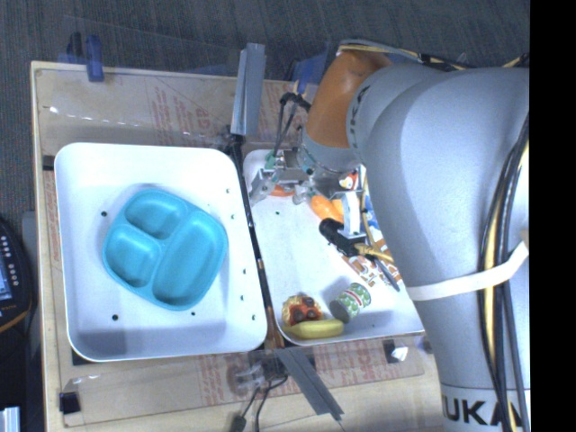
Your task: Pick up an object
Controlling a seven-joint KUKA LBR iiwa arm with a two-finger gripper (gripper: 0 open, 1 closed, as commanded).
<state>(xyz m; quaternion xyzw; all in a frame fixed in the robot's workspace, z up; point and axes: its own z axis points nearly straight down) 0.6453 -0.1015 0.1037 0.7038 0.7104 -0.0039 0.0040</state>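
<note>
Tool low at right bin's far end, orange obj beside it

— Where is your arm?

— My grey arm comes in from the right and fills that side of the view, bent over so that the orange band sits at the far end, above my wrist.

— And the pincer?

— My gripper hangs below the band, pointing down and a little left, low over the far end.
</note>
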